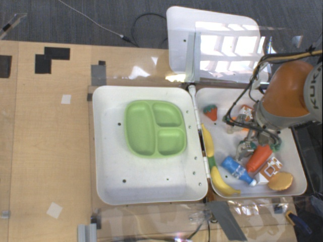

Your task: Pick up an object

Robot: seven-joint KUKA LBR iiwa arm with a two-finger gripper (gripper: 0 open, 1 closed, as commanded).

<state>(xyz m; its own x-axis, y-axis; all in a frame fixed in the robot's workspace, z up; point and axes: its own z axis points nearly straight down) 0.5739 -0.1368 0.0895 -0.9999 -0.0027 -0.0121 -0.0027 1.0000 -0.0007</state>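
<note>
Tool (248, 147) in right bin (298, 185), jaw state indeterminate, beside carrot (259, 158); left bin (108, 185) holds green plate (155, 128).

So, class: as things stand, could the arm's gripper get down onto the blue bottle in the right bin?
Probably yes. The gripper hangs low over the right bin, close beside the blue bottle, whose top lies uncovered. The carrot and banana crowd its sides, so a clean grasp is less certain.

Glossy white plastic bins (108, 185), matt green plastic tray (154, 128) — pale wood-grain bench (45, 150)
</note>
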